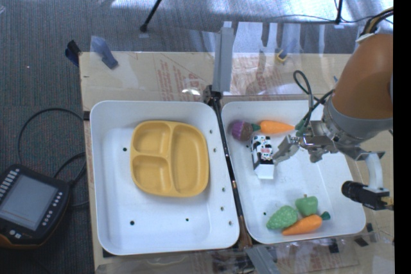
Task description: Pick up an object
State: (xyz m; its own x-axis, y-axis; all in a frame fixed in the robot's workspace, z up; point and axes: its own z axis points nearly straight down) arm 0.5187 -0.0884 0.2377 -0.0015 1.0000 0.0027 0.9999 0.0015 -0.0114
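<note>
My gripper hangs over the middle of the right bin, open, with nothing between its fingers. One finger reaches down-left and ends just right of a cow-patterned carton, which lies near the bin's left side. Behind the carton sit a purple vegetable and an orange carrot. At the bin's front lie a green pepper, a bumpy green vegetable and a second carrot.
The left bin holds a yellow divided plate. The arm's orange band and grey wrist cover the right bin's far right corner. A grey post stands behind the divide between the bins.
</note>
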